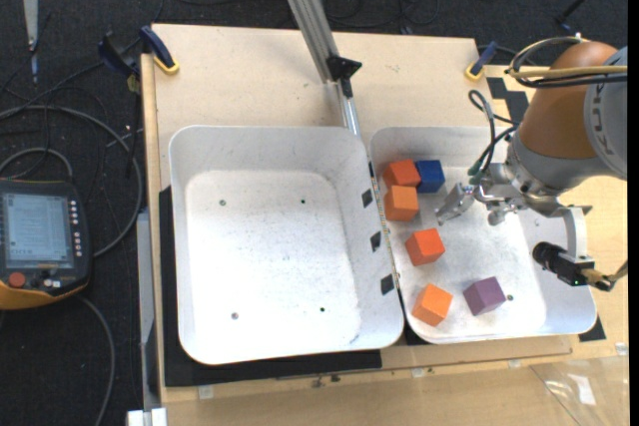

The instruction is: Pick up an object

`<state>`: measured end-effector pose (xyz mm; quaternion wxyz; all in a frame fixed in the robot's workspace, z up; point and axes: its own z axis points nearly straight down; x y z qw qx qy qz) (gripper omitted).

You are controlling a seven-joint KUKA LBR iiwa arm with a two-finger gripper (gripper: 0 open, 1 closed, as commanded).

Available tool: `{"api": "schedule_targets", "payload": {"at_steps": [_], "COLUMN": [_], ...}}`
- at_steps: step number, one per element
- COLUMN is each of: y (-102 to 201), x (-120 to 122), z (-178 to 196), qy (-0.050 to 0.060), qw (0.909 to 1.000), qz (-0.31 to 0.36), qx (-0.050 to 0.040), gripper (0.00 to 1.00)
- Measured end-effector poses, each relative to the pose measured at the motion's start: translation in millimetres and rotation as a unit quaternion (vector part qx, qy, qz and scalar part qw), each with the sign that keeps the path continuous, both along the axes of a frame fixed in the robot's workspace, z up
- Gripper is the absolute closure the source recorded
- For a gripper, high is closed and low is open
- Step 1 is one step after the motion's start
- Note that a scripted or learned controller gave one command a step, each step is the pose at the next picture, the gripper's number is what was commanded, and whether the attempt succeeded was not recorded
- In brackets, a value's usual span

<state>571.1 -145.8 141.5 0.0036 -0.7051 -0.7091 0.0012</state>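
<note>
bench point(260, 75): we see a pale wooden top w/ clamps at the far corners, bearing two shallow white bins side by side.
left bin point(200, 214): the bigger tray, bare white floor w/ a few dark specks.
right bin point(559, 314): holds all the blocks, so our pick has to come from here.
arm point(564, 130): reaches in from the right, orange band over the bin's far-right part, wrist hanging above the bin floor.
gripper point(461, 201): points toward the block cluster, just right of it, apart from every block. Nothing sits between the fingers. Whether they're spread or closed we can't tell, since the metal parts blur together at this slant.
purple block point(485, 295): near side of the bin, standing clear, just right of the near orange cube.
orange cubes: far one point(403, 174) touching the blue cube; second point(401, 203) just in front of it; third point(425, 245) mid-bin; fourth point(433, 303) nearest us.
blue cube point(430, 175): far side, tucked against the far orange cube.
step: we judge this as approach, pre-grasp. No block lifted yet.
next move: prob. pick one target, centre over it, come down w/ fingers straddling it. The mid-bin orange cube or purple block look easier than the crowded far cluster.
</note>
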Motion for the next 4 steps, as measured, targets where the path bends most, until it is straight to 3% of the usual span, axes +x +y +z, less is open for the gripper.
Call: {"api": "schedule_targets", "payload": {"at_steps": [1,2,3,4], "y": [25.9,24.9,25.1,25.4], "x": [72.5,102.9,101.7,102.2], "z": [-46.7,-8.2,-0.2,0.3], "qy": [0.002,0.02,0.021,0.02], "qw": [1.0,0.9998,0.9998,0.9998], "qz": [0.0,0.001,0.001,0.001], "qx": [-0.0068,0.0003,-0.0001,-0.0006], "gripper": [0.0,0.0,1.0,0.0]}}
